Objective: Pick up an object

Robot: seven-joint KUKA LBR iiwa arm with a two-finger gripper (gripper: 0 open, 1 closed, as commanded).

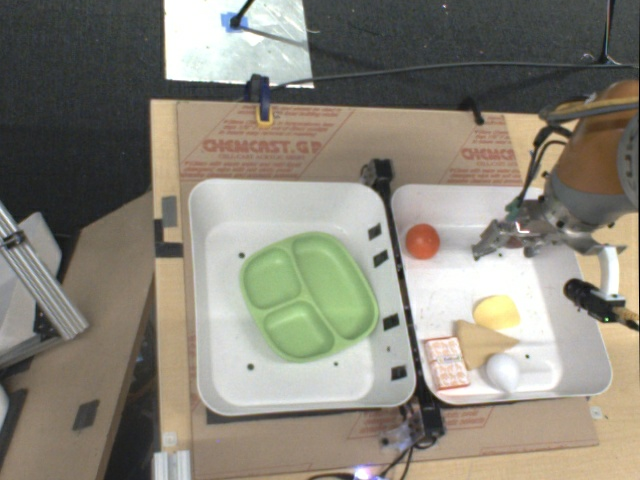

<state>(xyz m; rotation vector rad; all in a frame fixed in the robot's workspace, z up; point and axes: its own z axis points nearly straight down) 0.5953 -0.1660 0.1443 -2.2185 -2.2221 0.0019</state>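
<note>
No pick done yet as far as I can judge: my gripper point(508, 240) hangs over the back of the right bin point(580, 388) with nothing between its fingers, which look spread apart, dark tips pointing left and down toward the bin floor, though the view is small so I call that loosely. All 5 candidates sit loose in that bin. The orange ball point(422, 241) is near the left wall at the back, just left of the gripper and apart from it, so I'd guess it is the nearest target. The yellow lemon-shaped piece point(496, 312) is mid bin, touching or just above the tan wedge point(482, 343), can't tell which. The small red-and-white box point(446, 362) lies flat at the front left corner, and the white egg-like object point(502, 371) sits just right of it, against the wedge. Left to do: descend, close, lift, basically the whole grasp. The left bin point(215, 268) holds a green 3-compartment plate point(308, 294), lying flat and turned at an angle, compartments bare. Both bins rest side by side on a brown cardboard sheet point(300, 138) printed with red lettering, black clips point(380, 173) along the shared edge. Behind is dark cloth with a shiny silver sheet point(235, 28), a blue clamp point(260, 96) at the cardboard's back edge, and an aluminium rail point(35, 278) at far left.
</note>
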